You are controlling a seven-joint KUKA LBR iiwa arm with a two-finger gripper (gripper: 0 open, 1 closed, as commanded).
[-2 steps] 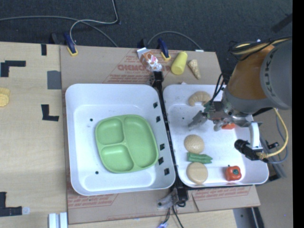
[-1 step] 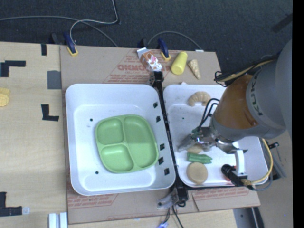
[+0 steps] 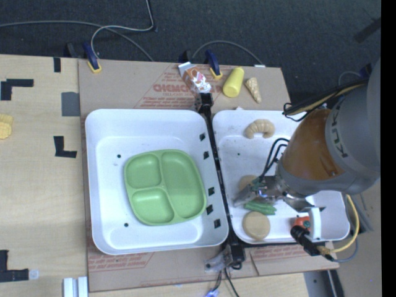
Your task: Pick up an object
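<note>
White plastic forms both shallow bins; we find the left bin point(image 3: 102, 166) bearing only a green divided plate point(image 3: 164, 186), lying flat near its middle. The right bin point(image 3: 235, 124) carries the candidates for picking: a pale croissant-shaped piece point(image 3: 259, 129) near its far wall, a green pod-like item point(image 3: 259, 208) low in the bin, a round tan piece point(image 3: 256, 225) just beside and below that, and a tan item point(image 3: 246, 182) just above the gripper's reach, partly hidden.

The arm point(image 3: 334, 147) enters from the right and is bent down over the right bin, which we judge places it for a grasp among the lower cluster. The gripper point(image 3: 250, 195) sits low, its dark fingers pointing left, close above the green pod-like item and beside the tan item. We cannot tell from this view whether it is parted or closed, nor whether anything lies between its tips; we therefore record no hold.

Outside the bins, on the cardboard sheet point(image 3: 154, 88) behind them, we note a yellow cylinder point(image 3: 233, 82), a cone-shaped shell point(image 3: 253, 90) and a small printed packet point(image 3: 194, 78), well apart from the gripper and, in our judgement, not in play.

We judge the pick as not yet shown complete. The clustered items touch or nearly touch, so a closing grasp may nudge a neighbour.
</note>
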